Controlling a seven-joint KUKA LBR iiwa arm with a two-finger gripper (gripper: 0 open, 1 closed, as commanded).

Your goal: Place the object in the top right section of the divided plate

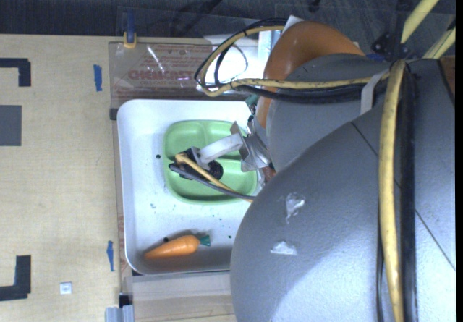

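Jaw spacing cannot be told on the grey gripper (249, 153) above the green divided plastic plate (184, 136). An orange toy carrot (173, 246) lies nearby in the white bin (137, 168), seemingly needing pickup first.

A smooth, faintly glossy white plastic bin (137, 190) holds a satiny green plastic divided plate (185, 132) and, nearer, a shiny orange plastic carrot (173, 246), beside a matt, pale wood-grain bench (58, 190) and the arm's (340, 241) smooth grey casing.
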